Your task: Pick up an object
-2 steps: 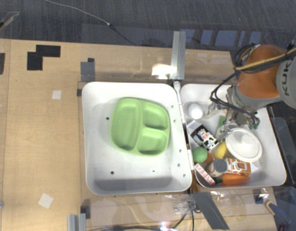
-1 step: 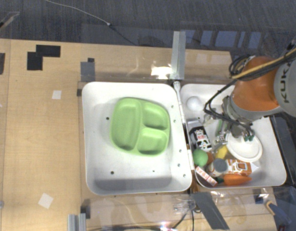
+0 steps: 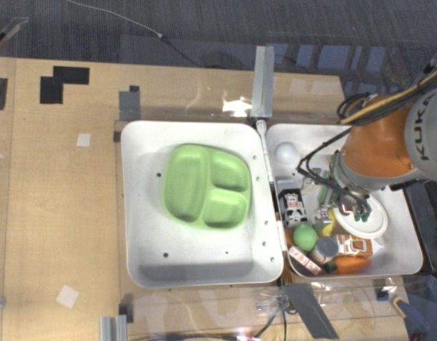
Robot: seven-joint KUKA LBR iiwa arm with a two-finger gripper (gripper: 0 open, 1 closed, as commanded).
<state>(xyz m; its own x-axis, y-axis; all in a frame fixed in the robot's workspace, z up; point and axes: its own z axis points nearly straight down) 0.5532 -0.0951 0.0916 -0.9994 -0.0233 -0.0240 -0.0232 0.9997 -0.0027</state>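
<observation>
Nearest the cam, a pile sat in the right bin's [image 3: 410, 254] front corner: orange carrot-like item [image 3: 349, 265], green ball [image 3: 304, 237], small can [image 3: 327, 247], w/ a white disc [image 3: 367, 221] just behind. Gripper [image 3: 340, 203] hung over that pile, arm [image 3: 378, 144] w/ orange band above it; fingers hidden by cables, couldn't tell apart or together. White ball [image 3: 286, 152] lay at bin's rear. Left bin [image 3: 143, 190] held a green divided plate [image 3: 207, 185]. Both bins on the desk [image 3: 55, 212].
</observation>
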